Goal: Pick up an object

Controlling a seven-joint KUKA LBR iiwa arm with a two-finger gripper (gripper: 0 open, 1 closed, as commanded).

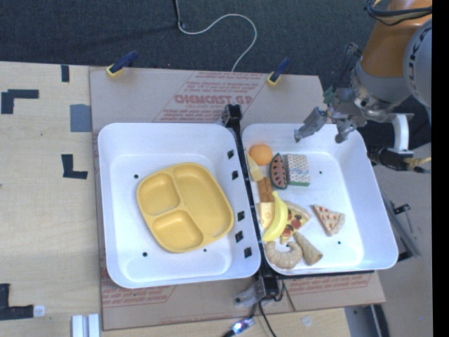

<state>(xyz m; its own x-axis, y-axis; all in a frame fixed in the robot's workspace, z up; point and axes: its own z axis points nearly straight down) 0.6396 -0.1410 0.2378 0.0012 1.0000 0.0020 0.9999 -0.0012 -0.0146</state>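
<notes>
My gripper (324,130) hangs open over the far edge of the right bin (351,188), with nothing between its fingers. Below and left of it lie several toy foods along the bin's left side: an orange (260,153), a watermelon slice (279,170), a small printed box (298,169), a banana (278,216), a pizza slice (327,219), a brown cone (308,248) and a bagel-like ring (283,257). The nearest items, the box and watermelon slice, sit a short way in front of the fingers.
The left bin (119,188) holds a yellow divided plate (184,206). A black divider with clips (242,188) runs between the bins. Both rest on cardboard (203,97) held by clamps. A white cable (210,23) loops at the back.
</notes>
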